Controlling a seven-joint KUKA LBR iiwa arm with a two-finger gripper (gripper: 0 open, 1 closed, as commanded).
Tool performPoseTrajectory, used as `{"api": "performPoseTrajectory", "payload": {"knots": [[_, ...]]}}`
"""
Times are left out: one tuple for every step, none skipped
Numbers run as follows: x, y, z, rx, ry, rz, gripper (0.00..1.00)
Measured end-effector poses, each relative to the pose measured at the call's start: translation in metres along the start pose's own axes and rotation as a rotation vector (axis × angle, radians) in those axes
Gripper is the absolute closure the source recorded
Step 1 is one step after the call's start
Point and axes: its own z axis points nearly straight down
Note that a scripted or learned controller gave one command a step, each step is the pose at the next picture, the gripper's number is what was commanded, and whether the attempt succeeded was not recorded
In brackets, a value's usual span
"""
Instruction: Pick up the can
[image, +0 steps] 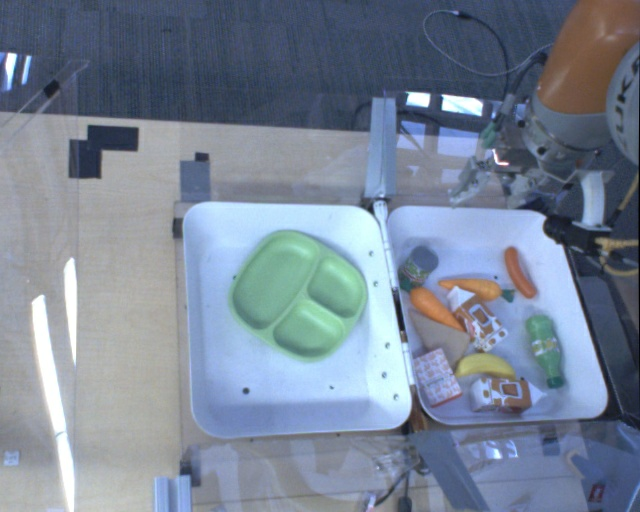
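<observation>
I see tan surface (120, 330), dark carpet beyond far edge. Two white bins: left bin (215, 400) carries green divided plate (300, 293); right bin (590, 385) cluttered. Can (419, 264) lies in right bin's far-left corner, beside carrot (434, 307). Pincer (492, 172) hovers past right bin's far rim, fingers spread apart, nothing between them. Arm (590, 50) enters from far right, wrist angled down-left.
</observation>
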Motion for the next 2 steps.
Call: {"api": "performPoseTrajectory", "payload": {"knots": [[-0.046, -0.036, 0.126, 0.0, 0.0, -0.273, 0.0], [-0.047, -0.075, 0.163, -0.035, -0.018, -0.248, 0.0]]}}
